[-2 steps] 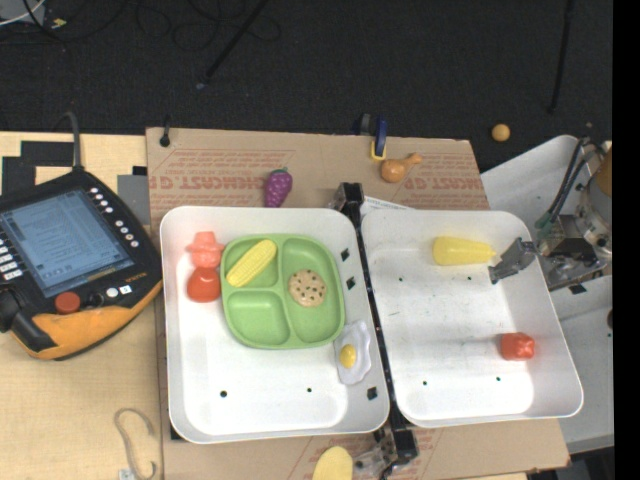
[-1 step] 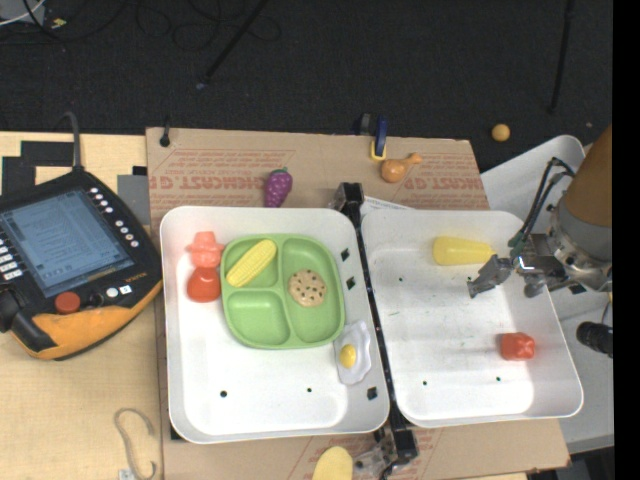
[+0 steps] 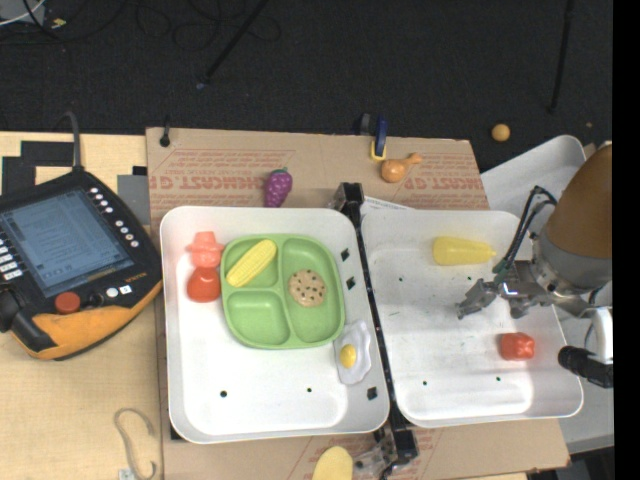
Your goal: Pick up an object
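Observation:
My gripper (image 3: 497,300) hangs over the right bin (image 3: 440,393), near its right side, with its two fingers spread open and nothing between them. A yellow piece of toy food (image 3: 462,251) lies in the same bin, up and to the left of the gripper. A small red toy (image 3: 516,345) lies just below and right of the gripper, apart from it. In the left bin (image 3: 250,408), a green divided plate (image 3: 262,320) carries a corn cob (image 3: 249,261) and a cookie (image 3: 307,287).
In the left bin, a red-orange toy (image 3: 204,266) stands left of the plate and a fried egg (image 3: 349,353) lies by the divider. Purple grapes (image 3: 278,186), an orange gourd (image 3: 397,168) and a clamp (image 3: 380,138) sit on the cardboard behind. A teach pendant (image 3: 70,258) lies far left.

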`<state>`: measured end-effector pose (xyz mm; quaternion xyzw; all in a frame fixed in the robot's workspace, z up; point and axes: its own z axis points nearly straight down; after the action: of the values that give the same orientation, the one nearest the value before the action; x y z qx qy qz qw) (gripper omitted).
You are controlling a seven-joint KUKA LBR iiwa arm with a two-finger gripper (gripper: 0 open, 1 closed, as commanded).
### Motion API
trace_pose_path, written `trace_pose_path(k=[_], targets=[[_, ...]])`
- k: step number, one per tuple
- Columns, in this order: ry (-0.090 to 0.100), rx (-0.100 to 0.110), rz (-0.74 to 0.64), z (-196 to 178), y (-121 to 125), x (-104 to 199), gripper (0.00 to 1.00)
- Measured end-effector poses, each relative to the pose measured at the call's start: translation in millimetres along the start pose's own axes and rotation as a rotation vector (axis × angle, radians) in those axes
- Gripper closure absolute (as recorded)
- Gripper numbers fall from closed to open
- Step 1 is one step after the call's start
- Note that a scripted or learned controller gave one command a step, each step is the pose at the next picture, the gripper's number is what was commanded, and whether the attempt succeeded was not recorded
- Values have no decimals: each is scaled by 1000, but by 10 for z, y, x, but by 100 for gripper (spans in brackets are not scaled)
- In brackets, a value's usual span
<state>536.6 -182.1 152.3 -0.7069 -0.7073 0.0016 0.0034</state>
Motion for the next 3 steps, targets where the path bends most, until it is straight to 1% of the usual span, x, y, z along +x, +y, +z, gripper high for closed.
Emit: trace_pose_path(k=[1, 2, 3], targets=[[1, 1, -1, 592, -91, 62, 0], [0, -3, 5, 653, -96, 65, 0], [0, -5, 12, 542, -99, 41, 100]])
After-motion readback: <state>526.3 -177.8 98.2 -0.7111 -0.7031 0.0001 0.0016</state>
